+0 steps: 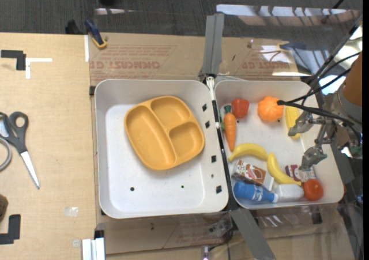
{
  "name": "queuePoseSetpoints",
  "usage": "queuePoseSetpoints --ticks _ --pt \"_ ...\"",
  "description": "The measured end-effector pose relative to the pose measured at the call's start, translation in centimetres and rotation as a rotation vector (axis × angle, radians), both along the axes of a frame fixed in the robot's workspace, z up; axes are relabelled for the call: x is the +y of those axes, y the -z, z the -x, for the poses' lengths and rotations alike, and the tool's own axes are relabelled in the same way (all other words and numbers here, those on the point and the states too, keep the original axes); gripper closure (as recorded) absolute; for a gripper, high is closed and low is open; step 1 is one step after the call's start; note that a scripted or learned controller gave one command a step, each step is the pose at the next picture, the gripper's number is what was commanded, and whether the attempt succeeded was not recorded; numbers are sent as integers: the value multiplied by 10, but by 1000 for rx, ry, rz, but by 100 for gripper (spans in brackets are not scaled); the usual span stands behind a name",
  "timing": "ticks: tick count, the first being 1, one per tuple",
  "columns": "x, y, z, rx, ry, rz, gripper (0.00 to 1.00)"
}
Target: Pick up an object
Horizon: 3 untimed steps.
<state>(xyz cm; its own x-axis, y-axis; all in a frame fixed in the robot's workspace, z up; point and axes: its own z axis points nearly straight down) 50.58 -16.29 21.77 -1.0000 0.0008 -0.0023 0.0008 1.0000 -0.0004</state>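
Tomato [312, 189] sitting near-right corner of right bin [252, 87], gripper [312, 158] hovering just above it, still approach phase. Can't tell claw state. Next: descending onto tomato, then clamping.

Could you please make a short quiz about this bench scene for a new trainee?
1. True or false: the yellow divided plate lies in the left bin.
2. What lies right beside the orange carrot in the right bin? A) scissors B) red pepper C) spoon
3. Fill in: the gripper hangs over the ____ bin.

Key: 1 true; 2 B; 3 right.
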Motion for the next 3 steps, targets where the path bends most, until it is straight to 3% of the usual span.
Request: queuePoseSetpoints --ticks 1,2,3 --pt "1 116 -62 -21 115 3 0" --pt "21 116 -20 -27 205 8 0" --pt "-6 124 -19 -4 134 1 0"
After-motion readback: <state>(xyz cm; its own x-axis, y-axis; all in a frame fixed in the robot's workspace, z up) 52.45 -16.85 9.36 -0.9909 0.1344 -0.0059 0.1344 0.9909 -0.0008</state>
